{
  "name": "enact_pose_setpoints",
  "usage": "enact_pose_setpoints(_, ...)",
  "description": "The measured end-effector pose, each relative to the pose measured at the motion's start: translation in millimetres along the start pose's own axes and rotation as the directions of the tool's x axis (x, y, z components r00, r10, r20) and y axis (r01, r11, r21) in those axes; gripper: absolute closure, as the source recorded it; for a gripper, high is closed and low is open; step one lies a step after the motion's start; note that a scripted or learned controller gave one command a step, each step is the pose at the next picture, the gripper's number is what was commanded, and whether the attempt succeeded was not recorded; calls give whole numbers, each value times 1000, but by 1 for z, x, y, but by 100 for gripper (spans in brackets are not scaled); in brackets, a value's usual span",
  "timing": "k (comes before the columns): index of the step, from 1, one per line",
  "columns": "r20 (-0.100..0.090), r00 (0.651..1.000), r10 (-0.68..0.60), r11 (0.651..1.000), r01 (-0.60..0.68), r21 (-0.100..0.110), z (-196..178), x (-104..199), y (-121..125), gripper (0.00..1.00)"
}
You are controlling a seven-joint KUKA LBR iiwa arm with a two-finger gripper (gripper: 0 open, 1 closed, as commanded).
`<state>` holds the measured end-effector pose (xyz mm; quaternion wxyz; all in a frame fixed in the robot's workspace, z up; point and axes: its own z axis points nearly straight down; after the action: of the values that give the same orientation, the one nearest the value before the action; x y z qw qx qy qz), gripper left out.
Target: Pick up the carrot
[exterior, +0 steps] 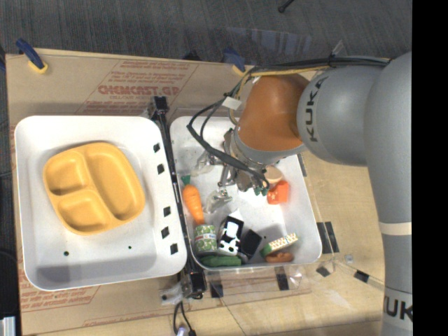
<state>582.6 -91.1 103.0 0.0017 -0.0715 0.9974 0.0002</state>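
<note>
— Where are your fingers, and what are they doing?

— My fingers hang low over the middle of the right bin, under my orange wrist band. They stand a little apart with nothing between them.

— And the carrot?

— The carrot lies on the bin floor just beside my fingers, toward the left wall, close but apart from them. It rests lengthwise along that wall, with its green top end pointing away from the bench's near edge.

— What else is around?

— A red block sits on my other side. Below the carrot are a green-patterned roll, a black and white toy and a green thing at the near wall. The left bin holds a yellow divided tray.

— Anything hard to make out?

— My wrist covers the far part of the right bin, and my fingertips are thin and blurred against the white floor.
</note>
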Motion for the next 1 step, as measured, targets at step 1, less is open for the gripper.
enact_pose_setpoints(1, 0, 977, 215, 977, -215, 1, 11, -9, -1, 0)
